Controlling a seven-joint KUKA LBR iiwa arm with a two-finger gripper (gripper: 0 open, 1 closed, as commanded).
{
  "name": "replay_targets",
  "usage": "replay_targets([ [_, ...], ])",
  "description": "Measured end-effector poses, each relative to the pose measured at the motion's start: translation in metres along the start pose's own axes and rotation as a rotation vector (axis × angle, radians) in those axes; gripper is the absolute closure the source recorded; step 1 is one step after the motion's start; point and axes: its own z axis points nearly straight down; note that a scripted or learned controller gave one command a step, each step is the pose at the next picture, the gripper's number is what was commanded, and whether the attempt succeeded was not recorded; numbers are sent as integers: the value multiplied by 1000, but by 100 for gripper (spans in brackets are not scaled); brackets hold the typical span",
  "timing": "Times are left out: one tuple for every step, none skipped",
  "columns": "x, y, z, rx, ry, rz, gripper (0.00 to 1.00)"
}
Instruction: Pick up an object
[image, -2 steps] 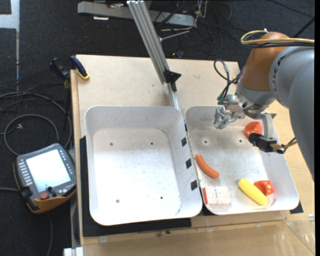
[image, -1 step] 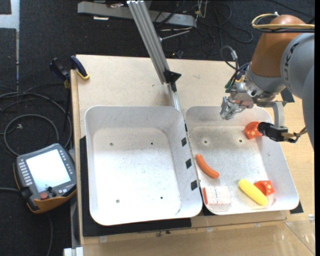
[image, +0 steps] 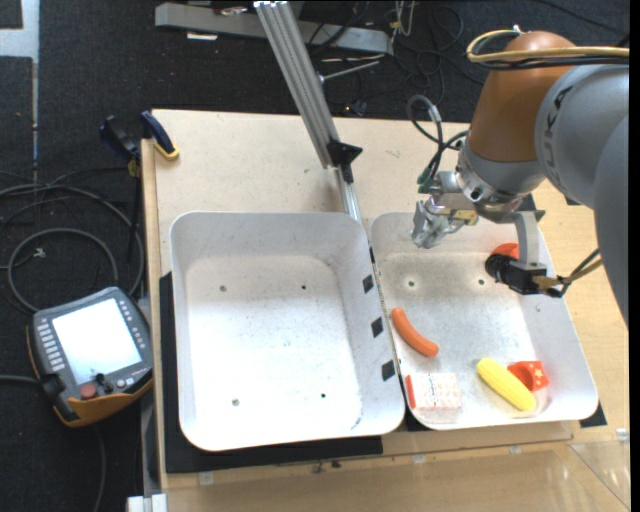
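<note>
Camera view looks down on two white bins on a wooden bench (image: 250, 170). From the upper right of the frame the arm (image: 560, 110) reaches in, and its gripper (image: 432, 232) hangs over the far edge of the right bin (image: 470, 290); whether it is apart or together cannot be told. Nothing shows between its tips. Lower in that bin lie an orange sausage-shaped piece (image: 414, 332), a white and red box (image: 434, 393), a yellow banana (image: 505, 384) and, touching the banana, a small red piece (image: 531, 374). The left bin (image: 265, 330) sits just beside it. A teach pendant (image: 90, 350) rests at the lower left.
</note>
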Motion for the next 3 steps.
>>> replay_targets([
  [55, -30, -4, 2, 0, 0, 100],
  [95, -54, -6, 3, -1, 1, 100],
  [154, -65, -16, 0, 0, -2, 100],
])
